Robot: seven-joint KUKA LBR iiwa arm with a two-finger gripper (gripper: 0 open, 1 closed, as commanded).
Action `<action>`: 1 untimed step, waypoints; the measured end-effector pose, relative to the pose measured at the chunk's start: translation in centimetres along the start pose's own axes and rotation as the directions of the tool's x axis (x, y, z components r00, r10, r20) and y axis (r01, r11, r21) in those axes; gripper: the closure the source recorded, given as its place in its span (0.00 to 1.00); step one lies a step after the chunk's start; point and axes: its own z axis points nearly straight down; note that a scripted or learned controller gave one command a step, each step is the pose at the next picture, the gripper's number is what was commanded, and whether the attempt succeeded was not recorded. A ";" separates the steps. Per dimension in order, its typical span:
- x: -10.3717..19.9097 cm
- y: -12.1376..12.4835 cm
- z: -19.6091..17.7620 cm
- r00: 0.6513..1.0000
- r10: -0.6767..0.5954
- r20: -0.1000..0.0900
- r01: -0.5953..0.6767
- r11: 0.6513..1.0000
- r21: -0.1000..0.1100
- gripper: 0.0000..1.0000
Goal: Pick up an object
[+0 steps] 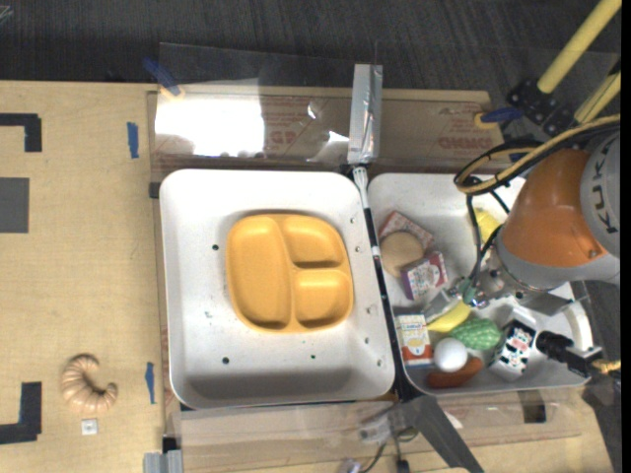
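While I reach in from the right, my grey arm with its orange band hangs over the right-hand shallow white bin, and my gripper sits low among the clutter there, so hidden by my own wrist that I cannot tell how it is set or whether anything is in it. Just beside it lie a yellow banana-shaped toy, a knobbly green plastic piece and a white ball resting on something reddish-brown. Further left in the same bin are a round tan bun-like object, a small purple-and-white packet and a little carton with red and yellow print. A black-and-white die-like cube lies near the bin's right front corner. The left-hand white bin holds a yellow three-compartment plastic tray, lying flat in its middle. Well apart, on the tan bench at the front left, rests a curled beige croissant-shaped toy.
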 end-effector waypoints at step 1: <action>0.0 0.2 -1.1 1.000 0.000 0.002 0.000 1.000 -0.006 1.00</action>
